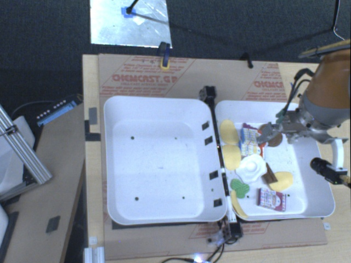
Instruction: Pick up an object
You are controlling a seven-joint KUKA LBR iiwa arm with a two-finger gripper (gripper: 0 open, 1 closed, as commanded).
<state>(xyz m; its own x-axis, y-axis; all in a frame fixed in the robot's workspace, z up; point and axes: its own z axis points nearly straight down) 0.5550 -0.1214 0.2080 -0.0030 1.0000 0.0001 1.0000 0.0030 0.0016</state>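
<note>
The right bin holds several small objects. Along its left side lie two pale yellow pieces, and beside them a striped packet. Further forward are a white cup-like object, a green piece, a banana, a red box, a yellow oval and a dark brown bar. My gripper hangs low over the bin's upper middle, just right of the striped packet. A brown round thing sits right by its tip.
The left bin lies beside the right one, with a black clip strip along their shared edge. The arm's grey body and orange band cover the right bin's far right corner. A yellow clamp stands on the board behind.
</note>
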